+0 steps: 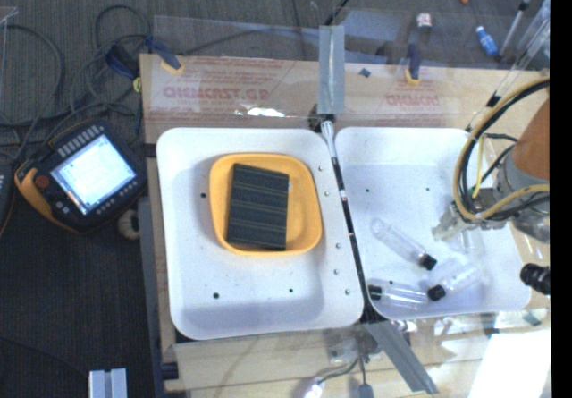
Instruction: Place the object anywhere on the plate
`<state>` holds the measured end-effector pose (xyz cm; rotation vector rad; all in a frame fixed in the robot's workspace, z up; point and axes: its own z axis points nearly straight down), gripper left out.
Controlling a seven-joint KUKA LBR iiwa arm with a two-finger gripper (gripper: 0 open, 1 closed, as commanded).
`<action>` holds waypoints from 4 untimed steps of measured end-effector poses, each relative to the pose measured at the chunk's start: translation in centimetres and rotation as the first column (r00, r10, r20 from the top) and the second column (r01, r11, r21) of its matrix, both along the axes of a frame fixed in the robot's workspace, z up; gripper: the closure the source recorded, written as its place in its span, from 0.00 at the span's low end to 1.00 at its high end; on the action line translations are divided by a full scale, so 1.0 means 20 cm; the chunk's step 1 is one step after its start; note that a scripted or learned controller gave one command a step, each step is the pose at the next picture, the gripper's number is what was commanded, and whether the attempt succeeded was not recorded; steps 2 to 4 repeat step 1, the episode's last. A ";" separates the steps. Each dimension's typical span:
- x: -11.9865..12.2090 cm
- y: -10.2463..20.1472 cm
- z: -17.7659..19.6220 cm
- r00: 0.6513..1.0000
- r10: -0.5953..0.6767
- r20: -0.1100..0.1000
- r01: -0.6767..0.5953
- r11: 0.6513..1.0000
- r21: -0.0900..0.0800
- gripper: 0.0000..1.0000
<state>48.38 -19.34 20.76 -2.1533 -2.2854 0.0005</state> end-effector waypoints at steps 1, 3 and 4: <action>0.00 0.00 0.00 1.000 0.000 0.000 0.000 1.000 0.000 0.00; 0.00 0.00 0.00 1.000 0.000 0.000 0.000 1.000 0.000 0.00; 0.00 0.00 0.00 1.000 0.000 0.000 0.000 1.000 0.000 0.00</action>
